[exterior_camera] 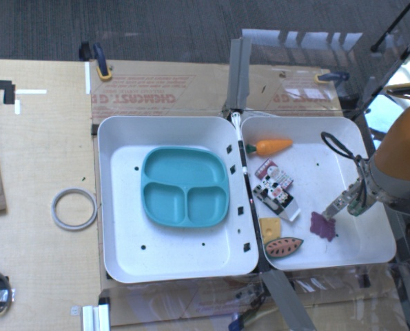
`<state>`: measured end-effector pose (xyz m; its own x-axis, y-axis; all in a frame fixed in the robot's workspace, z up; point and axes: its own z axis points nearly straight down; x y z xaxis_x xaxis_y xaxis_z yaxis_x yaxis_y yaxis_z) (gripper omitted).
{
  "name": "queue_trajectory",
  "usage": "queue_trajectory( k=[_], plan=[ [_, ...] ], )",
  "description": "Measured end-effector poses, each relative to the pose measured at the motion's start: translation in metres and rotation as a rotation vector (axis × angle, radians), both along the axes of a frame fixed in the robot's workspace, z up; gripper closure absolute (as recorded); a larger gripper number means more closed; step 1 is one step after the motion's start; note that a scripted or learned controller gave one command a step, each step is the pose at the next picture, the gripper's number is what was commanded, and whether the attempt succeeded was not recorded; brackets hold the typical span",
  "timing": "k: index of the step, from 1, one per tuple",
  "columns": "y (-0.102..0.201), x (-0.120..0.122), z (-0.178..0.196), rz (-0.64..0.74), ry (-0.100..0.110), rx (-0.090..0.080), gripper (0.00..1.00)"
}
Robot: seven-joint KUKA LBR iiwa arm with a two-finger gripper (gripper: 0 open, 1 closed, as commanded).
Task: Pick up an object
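Note:
In the right bin (370,250) lie an orange toy carrot (272,145), a black, white and red packet (275,188), a yellow cheese wedge (270,225), a watermelon slice (283,247) and a small purple piece (322,226). My gripper (337,207) reaches in from the right and hangs low over the bin floor, its tip just above and to the right of the purple piece. I see nothing held in it. The arm's orange band (404,150) is at the right edge.
The left bin (115,254) holds a teal divided plate (186,187). A ring of tape (74,208) lies on the wooden bench to the left. A black cable loop (339,145) rests in the right bin's far corner. The bins' shared wall (244,185) runs between them.

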<state>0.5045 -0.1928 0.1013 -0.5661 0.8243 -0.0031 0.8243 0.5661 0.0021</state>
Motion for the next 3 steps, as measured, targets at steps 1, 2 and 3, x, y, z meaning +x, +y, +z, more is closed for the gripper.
queue_trajectory(
  k=[1, 2, 3],
  plan=[
    [0.000, 0.000, 0.000, 0.000, 0.000, 0.000, 0.00],
    [0.029, 0.044, -0.010, -0.243, 0.003, 0.001, 0.00],
    [0.029, 0.044, -0.001, -0.240, 0.003, 0.000, 1.00]
  ],
)
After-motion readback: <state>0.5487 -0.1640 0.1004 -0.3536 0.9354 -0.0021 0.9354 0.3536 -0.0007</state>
